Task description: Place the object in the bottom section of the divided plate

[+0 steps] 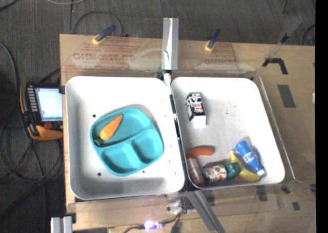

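Note:
A turquoise divided plate [128, 142] lies in the left bin [82, 99]. An orange carrot [110, 127] rests in its large upper section, and the two smaller lower sections hold nothing. In the right bin [256, 104] a small black-and-white carton [195, 108] stands near the top left. An orange sausage-shaped item [200, 151] lies lower down.
Clustered at the right bin's bottom edge are a can [214, 172], a blue bottle [249, 158], a yellow item [248, 175] and a green item [232, 171]. A handheld pendant [43, 111] sits left of the bench. A metal post [169, 42] stands behind the bins.

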